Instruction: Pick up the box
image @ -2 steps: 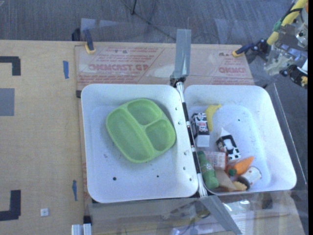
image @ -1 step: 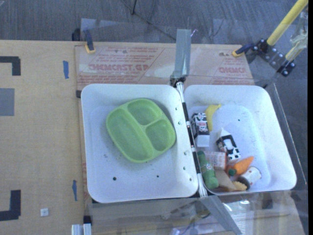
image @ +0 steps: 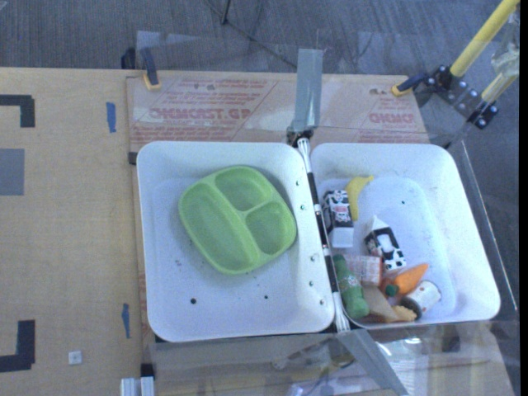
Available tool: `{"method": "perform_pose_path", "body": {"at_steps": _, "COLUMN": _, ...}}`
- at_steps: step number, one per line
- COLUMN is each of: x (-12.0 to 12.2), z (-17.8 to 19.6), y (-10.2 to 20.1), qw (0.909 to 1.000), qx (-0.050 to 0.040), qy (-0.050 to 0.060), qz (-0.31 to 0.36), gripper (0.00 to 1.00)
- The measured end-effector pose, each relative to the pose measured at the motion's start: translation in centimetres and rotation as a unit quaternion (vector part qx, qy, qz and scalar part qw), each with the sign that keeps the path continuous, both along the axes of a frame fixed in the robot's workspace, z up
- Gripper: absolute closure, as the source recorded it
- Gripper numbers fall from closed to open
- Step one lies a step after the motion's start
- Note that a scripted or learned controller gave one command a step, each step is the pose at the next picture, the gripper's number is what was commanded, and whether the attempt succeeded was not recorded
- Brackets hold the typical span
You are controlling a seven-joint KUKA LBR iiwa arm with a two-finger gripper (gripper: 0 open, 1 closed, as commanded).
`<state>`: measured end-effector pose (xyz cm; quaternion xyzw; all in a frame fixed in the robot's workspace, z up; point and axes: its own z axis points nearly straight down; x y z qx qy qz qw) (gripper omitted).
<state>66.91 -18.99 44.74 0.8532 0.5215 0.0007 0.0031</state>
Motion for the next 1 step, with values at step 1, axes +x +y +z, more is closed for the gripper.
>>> {"method": "perform_pose_path", "body": {"at_steps": 1, "x": -1.22, "z": -14.29, "y": 4.5, "qw": 1.0, "qx": 0.0022, "qy": 0.002, "qz": -0.003, "gripper": 1.0}}
